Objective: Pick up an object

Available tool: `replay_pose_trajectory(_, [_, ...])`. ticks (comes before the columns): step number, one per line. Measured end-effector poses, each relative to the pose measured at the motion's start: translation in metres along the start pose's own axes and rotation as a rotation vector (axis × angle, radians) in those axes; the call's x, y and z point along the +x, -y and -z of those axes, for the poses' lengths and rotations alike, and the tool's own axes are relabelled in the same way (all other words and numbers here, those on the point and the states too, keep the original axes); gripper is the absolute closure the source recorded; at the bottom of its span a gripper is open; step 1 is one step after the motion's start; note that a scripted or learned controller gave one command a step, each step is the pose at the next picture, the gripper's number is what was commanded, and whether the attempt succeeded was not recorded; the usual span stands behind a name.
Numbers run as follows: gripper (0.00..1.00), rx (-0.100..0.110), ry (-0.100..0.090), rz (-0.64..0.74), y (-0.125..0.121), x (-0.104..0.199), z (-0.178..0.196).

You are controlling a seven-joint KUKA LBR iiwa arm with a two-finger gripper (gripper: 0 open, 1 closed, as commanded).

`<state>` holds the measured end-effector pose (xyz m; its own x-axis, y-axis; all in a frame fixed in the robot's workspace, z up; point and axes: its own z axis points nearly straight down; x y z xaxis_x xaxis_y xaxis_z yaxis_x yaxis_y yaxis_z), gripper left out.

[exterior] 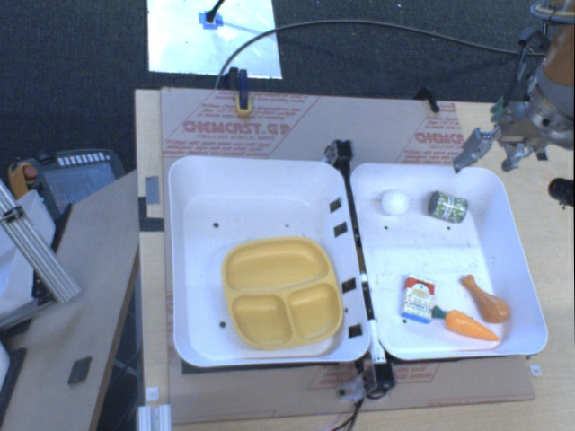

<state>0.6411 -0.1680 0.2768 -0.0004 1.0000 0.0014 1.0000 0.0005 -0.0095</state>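
Arm (555,61) cut off at right edge; small box (418,299) label illegible.

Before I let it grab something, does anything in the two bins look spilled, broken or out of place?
Nothing stands out. The yellow tray lies flat in the left bin; ball, can, small box, carrot and drumstick lie apart in the right bin.
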Motion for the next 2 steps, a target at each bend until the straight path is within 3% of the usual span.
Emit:
replay_pose_trajectory(1, [0.0, -0.012, 0.002, 0.003, -0.002, 0.001, 0.008])
replay_pose_trajectory(2, [0.0, -0.009, 0.002, 0.001, 0.002, 0.001, -0.035])
